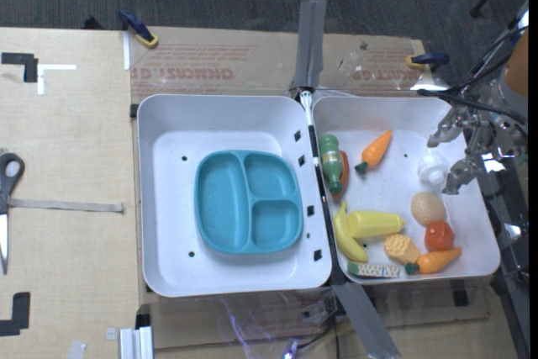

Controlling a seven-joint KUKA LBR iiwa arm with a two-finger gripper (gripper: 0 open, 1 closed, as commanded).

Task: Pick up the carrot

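Observation:
An orange carrot (377,148) with a green stub lies slantwise in the upper middle of the right bin (402,115). A second carrot (436,261) rests at that bin's front right corner, beside a red tomato (439,235). My gripper (448,157) hangs over the right side of the same bin, to the right of the upper carrot and apart from it. Its two fingers stand open with nothing between them.
The right bin also holds a green bottle (330,161), a banana (346,236), a yellow bottle (375,223), a corn piece (400,248), an egg (427,208) and a small white item (432,174). A blue divided plate (250,202) lies in the left bin (168,181). Scissors (7,181) lie at the far left.

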